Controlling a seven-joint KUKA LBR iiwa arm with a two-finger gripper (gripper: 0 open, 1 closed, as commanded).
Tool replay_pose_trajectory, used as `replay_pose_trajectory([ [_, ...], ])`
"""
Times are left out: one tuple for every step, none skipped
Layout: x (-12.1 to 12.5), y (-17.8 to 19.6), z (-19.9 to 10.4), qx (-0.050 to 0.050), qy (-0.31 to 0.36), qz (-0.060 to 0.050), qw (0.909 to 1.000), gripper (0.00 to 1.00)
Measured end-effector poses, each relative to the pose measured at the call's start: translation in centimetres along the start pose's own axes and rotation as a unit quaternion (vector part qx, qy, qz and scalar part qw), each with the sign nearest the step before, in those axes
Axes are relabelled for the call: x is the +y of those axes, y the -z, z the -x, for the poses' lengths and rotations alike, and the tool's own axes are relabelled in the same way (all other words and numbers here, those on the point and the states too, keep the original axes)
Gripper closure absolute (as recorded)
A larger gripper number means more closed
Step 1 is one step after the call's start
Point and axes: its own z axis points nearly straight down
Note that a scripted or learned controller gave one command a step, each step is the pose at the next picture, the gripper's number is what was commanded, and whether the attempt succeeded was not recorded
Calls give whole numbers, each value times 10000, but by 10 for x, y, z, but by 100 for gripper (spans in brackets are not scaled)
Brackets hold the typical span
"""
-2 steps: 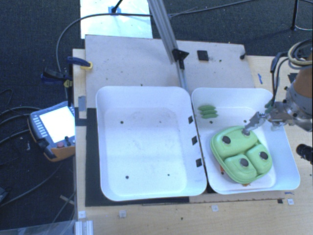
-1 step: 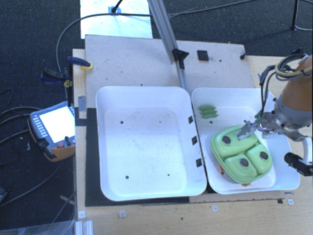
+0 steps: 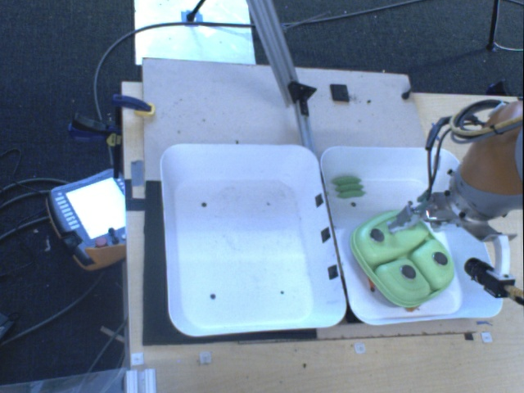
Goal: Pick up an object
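Right now the arm (image 3: pixel 491 162) comes in over the right bin (image 3: pixel 385 164), with the gripper (image 3: pixel 407 218) low over the top edge of the green tray (image 3: pixel 403 256), a moulded piece with three lobes, each with a dark spot on top. Tray lies tilted in the bin's near half, leaning toward the near wall, probably because it's too wide to lie flat there. Metal fingertips look like they touch or sit just above the tray's upper lobe, but at this resolution I can't tell whether they're apart or together, and nothing is visibly between them, so no grasp confirmed.

Second candidate: a small green ridged piece (image 3: pixel 349 187) near the bin's far-left corner, well apart from the gripper. Left bin (image 3: pixel 246 170) holds only a few dark specks.

Judgement: the tray is the likely target as it's the biggest thing in reach; the smooth domed lobes are poor for a two-finger pinch, the rim would be the better bet.

Off the bench at left, a teach pendant (image 3: pixel 88 216) with a lit screen; nothing on it legible. No readable labels or brand marks anywhere
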Motion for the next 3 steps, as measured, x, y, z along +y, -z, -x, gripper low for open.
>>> replay_pose_trajectory([
  [1, 9, -2, 18, -2, 6, 10000, 100],
  [-5, 58, 2, 41, 12, -114, 9999, 100],
  [-2, 90, 3, 41, 15, -113, 9999, 100],
])
